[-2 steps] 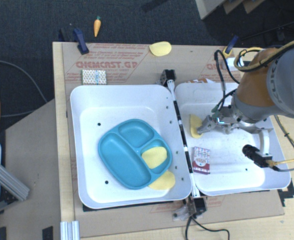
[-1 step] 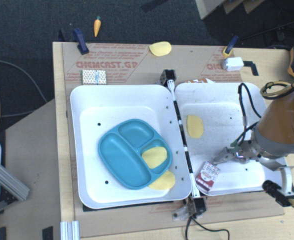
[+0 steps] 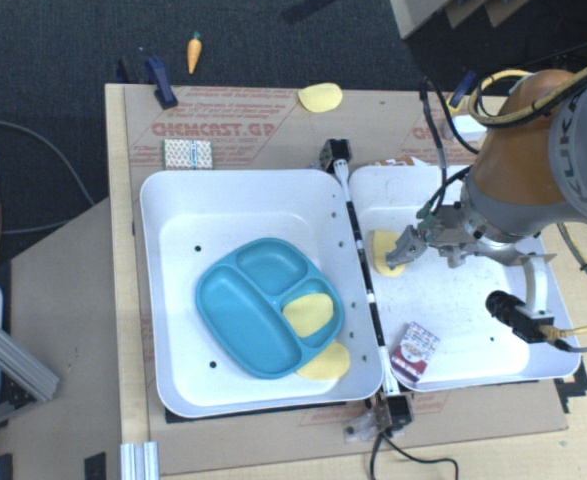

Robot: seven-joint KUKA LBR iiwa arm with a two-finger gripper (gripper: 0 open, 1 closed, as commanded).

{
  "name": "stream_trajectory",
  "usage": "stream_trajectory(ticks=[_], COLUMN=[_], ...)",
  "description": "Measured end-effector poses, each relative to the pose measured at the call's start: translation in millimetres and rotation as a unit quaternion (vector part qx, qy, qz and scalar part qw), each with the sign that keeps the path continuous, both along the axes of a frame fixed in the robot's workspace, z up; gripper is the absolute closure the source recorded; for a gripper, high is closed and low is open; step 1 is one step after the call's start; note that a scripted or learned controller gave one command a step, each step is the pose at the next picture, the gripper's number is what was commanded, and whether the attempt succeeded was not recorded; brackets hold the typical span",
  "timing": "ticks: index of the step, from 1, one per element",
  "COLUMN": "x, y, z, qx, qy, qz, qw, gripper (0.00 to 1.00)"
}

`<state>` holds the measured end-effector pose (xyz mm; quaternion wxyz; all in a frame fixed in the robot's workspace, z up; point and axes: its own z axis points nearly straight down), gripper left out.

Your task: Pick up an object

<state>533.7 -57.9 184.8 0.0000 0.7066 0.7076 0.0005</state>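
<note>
**Operator:** Dark carpet surrounds the desk (image 3: 223, 118), which is a brown board carrying two white bins. State the layout.

**Technician:** Left bin (image 3: 173, 298), centre-left of the frame: a blue divided plate (image 3: 253, 308) with one yellow piece (image 3: 310, 313) in its right compartment and a second yellow piece (image 3: 325, 362) just beside the plate's lower right edge. Right bin (image 3: 473, 358), centre-right of the frame: a yellow object (image 3: 381, 251) against the left wall, and a small red-and-white packet (image 3: 414, 349) near the lower left corner. On the bare desk at upper centre: another yellow piece (image 3: 320, 97).

**Operator:** Arm position?

**Technician:** The arm enters from the right of the frame. The claw (image 3: 405, 252) sits low over the right bin, its tip touching or overlapping the right edge of the yellow object.

**Operator:** Claw state?

**Technician:** Cannot be determined. The slanted view hides the opening width, and nothing is confirmed held.

**Operator:** Step in hand?

**Technician:** Judged as the approach or grasp stage on the yellow object. It lies in the bin, not raised.

**Operator:** Next move?

**Technician:** Close on the object, then lift straight up. The bin wall nearby leaves little room; a shallow grip on so flat a piece may slip.
</note>
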Motion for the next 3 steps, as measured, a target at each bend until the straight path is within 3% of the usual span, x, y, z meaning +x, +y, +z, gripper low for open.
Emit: stream_trajectory(ticks=[1,2,3], x=[107.3,70.8,68.7], y=[-112.1,-41.4,-33.9], z=[15.9,-30.5,-63.2], qx=[-0.0015,0.0001,0.0000], qy=[0.000,0.001,0.002], qz=[-0.001,0.000,0.000], qw=[1.0000,1.0000,1.0000], gripper=[0.00,0.00,0.00])
